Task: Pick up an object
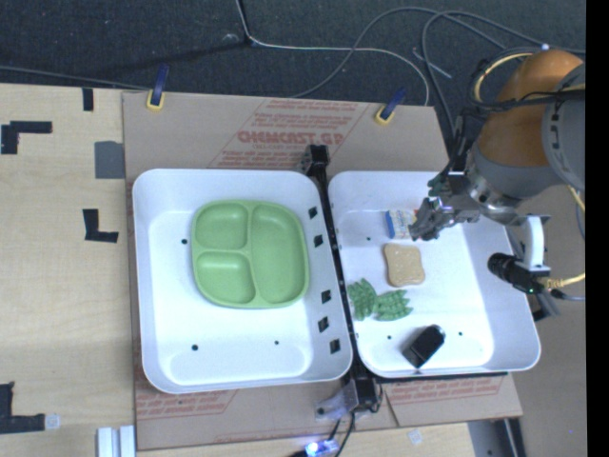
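Gripper above four objects: toast, greens, black block, packet.

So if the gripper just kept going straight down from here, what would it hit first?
Probably the small blue-and-white item just under the gripper, though depth is hard to judge; the toast slice lies slightly nearer the camera.

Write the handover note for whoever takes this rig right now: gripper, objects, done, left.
Gripper: low over the right bin, beside a small blue-and-white item; finger state unclear, nothing visibly held.
Right bin: toast-like slice, green leafy piece, black block.
Left bin: green divided plate.
Done: no pick visible.
Left: grasp and lift one object.
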`<state>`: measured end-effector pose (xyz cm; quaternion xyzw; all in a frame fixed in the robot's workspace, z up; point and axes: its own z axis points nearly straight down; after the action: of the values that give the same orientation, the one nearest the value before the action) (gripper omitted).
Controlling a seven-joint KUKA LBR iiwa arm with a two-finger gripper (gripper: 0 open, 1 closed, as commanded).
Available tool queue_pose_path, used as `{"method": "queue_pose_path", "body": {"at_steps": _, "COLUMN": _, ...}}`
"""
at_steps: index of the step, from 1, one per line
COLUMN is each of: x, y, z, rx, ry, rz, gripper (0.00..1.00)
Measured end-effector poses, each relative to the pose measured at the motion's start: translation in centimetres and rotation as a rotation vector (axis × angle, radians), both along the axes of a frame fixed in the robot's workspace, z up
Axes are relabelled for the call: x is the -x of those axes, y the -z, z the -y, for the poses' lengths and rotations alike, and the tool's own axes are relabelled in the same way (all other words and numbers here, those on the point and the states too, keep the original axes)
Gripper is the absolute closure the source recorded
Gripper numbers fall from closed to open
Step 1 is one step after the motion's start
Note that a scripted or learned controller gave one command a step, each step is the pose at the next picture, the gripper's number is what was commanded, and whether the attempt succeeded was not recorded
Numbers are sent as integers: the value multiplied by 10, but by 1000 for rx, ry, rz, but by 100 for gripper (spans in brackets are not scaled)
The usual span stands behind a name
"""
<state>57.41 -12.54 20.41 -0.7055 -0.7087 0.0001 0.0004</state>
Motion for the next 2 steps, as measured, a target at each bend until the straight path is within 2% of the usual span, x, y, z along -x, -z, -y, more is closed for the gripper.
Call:
{"method": "queue_pose_path", "body": {"at_steps": 1, "x": -6, "y": -12, "z": -55, "rx": -1, "ry": -2, "rz": 1, "gripper": 100}}
{"method": "queue_pose_path", "body": {"at_steps": 2, "x": -18, "y": -3, "z": -106, "rx": 0, "ry": 0, "rz": -1, "gripper": 100}}
